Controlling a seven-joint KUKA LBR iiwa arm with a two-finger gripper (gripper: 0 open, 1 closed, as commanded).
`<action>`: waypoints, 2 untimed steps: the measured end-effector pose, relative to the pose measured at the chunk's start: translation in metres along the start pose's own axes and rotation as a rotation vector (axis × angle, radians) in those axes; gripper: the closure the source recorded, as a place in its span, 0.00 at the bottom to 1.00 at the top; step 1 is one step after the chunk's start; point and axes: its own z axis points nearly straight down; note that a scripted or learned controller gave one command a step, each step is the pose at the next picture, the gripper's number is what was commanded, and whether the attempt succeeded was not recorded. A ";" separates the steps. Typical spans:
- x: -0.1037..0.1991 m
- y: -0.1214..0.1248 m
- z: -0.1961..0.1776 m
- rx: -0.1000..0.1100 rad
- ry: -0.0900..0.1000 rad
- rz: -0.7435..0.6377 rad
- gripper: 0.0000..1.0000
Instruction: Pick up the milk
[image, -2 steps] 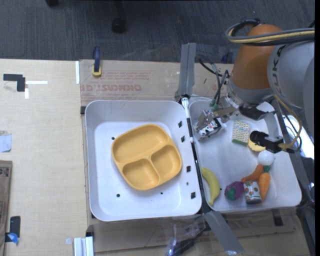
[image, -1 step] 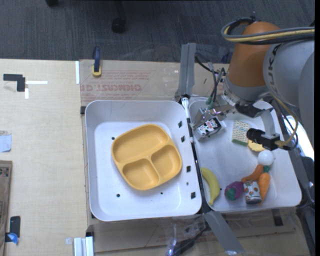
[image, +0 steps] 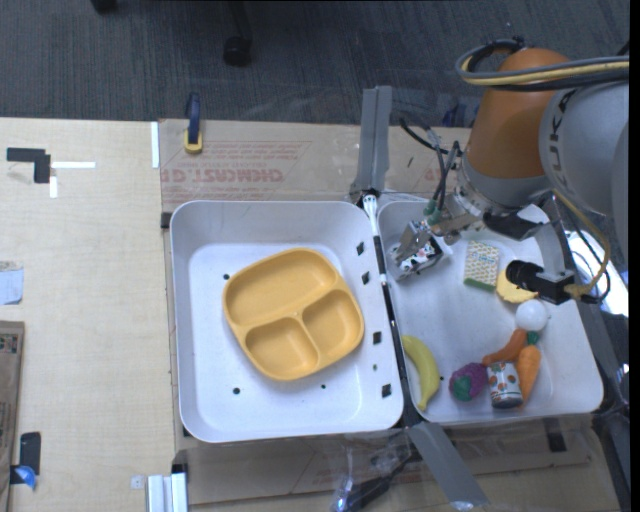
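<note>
Milk — nothing in the right bin (image: 590, 395) can be told for certain as a carton; the nearest candidate is the small printed container (image: 506, 385) standing at the near side, between a purple toy (image: 467, 382) and a carrot (image: 527, 368). The gripper (image: 418, 250) hangs at the far left of that bin, well apart from it, and whether its fingers are apart or together cannot be told. A banana (image: 424, 368) lies near left, an egg (image: 532, 315) to the right. The left bin (image: 200, 300) holds a yellow divided plate (image: 292, 313).
</note>
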 end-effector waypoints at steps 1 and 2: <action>-0.070 -0.015 0.100 -0.001 0.001 0.087 0.00; -0.080 0.012 0.098 0.026 0.009 0.216 0.00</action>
